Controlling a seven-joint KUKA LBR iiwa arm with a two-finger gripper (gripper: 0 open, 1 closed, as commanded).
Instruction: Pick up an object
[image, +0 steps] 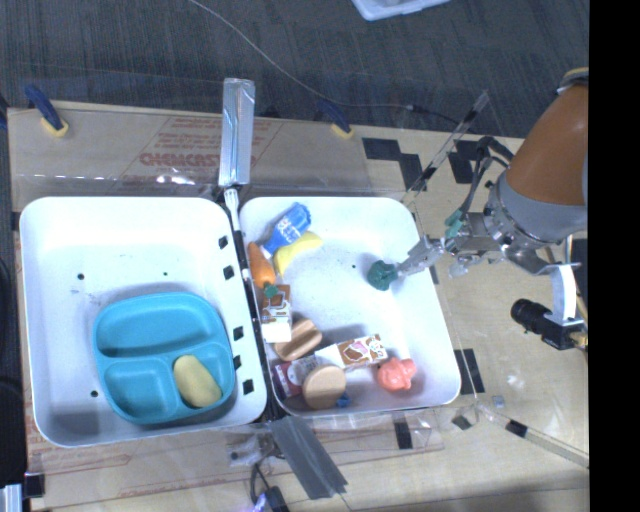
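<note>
White plastic makes up the two shallow bins, the left bin (60, 300) holding a smooth blue divided tray (140, 340) with a yellowish, potato-like lump (197, 381) in its lower right compartment, probably parked there as a drop-off spot. The right bin (425, 330) carries the pickable clutter, mostly pushed against its left wall and lower edge: a blue bottle-like item (289, 224) and a yellow banana shape (298, 250) near the top, an orange carrot (261, 266) beside the divider, then a brown bread-like piece (297, 340), a printed packet (362, 350), a round tan bun (324, 384) and a knobbly pink toy (397, 374) along the bottom. The grey arm with its orange section (545, 165) reaches in from the frame's right, slanted down so the gripper (392, 271) meets a small rounded teal object (381, 274) lying alone in the bin's centre right. Whether the gripper is closed on it, I cannot tell.
</note>
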